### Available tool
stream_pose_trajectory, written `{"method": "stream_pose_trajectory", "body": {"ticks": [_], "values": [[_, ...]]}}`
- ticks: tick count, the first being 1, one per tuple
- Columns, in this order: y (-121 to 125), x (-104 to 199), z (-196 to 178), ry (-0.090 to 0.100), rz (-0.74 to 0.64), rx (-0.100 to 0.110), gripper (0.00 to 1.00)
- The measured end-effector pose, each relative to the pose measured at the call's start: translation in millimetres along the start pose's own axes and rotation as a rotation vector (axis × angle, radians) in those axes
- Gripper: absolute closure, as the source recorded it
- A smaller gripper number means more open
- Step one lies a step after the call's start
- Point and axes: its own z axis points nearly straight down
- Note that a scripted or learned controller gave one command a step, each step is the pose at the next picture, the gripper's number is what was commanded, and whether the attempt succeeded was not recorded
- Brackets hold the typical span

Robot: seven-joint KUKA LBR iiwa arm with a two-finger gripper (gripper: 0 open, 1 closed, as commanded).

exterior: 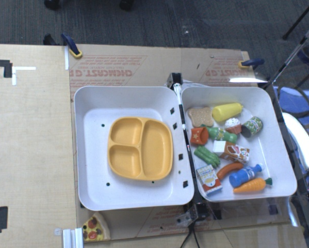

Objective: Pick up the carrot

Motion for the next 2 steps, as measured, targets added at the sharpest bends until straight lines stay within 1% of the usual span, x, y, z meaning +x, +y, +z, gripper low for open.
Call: {"method": "stream_pose_trajectory", "body": {"ticks": [1, 2], "values": [[0.0, 0.1, 0.0, 0.0, 0.0, 0.0, 0.0], [2.4, -1.0, -8.1, -0.004, -0.002, 0.0, 1.0]]}}
